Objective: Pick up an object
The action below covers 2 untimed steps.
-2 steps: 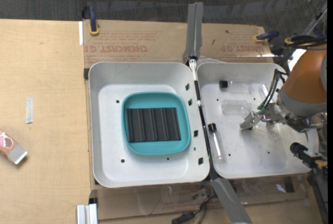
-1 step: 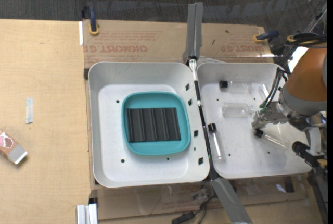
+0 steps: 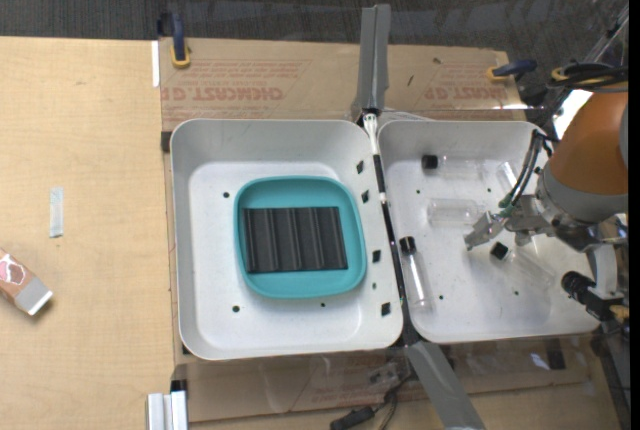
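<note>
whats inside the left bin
A teal tray with a dark ribbed insert sits in the left bin. Whatever lies beneath the tray is covered.

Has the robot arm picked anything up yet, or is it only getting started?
Nothing looks picked up yet. The gripper sits low in the right bin, close to a small black piece and a clear plastic item, both lying on the bin floor. The teal tray rests in the left bin. Grasping and lifting remain.
</note>
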Each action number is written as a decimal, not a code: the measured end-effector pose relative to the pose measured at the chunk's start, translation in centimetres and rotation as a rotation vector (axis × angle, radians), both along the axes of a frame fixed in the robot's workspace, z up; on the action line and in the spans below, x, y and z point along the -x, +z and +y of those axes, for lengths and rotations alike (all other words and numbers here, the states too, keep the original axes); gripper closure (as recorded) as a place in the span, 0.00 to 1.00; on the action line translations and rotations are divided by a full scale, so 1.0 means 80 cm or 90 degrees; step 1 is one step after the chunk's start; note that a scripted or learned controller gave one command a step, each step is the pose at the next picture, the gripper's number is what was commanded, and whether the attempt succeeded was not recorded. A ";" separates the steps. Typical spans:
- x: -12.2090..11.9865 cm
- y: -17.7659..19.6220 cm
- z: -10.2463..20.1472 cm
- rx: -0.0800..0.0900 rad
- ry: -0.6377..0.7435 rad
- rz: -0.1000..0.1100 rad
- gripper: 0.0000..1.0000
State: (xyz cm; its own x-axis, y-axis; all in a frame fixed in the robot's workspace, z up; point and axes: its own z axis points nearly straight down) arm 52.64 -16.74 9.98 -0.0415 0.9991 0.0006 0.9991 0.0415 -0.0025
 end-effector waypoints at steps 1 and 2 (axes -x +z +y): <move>-0.069 -0.011 -0.003 0.001 0.004 -0.001 0.00; 0.022 -0.011 -0.022 0.000 0.042 -0.001 0.00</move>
State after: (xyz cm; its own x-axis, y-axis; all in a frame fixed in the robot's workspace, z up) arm 50.85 -18.46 9.12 -0.1072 0.9942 0.0006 0.9942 0.1072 -0.0016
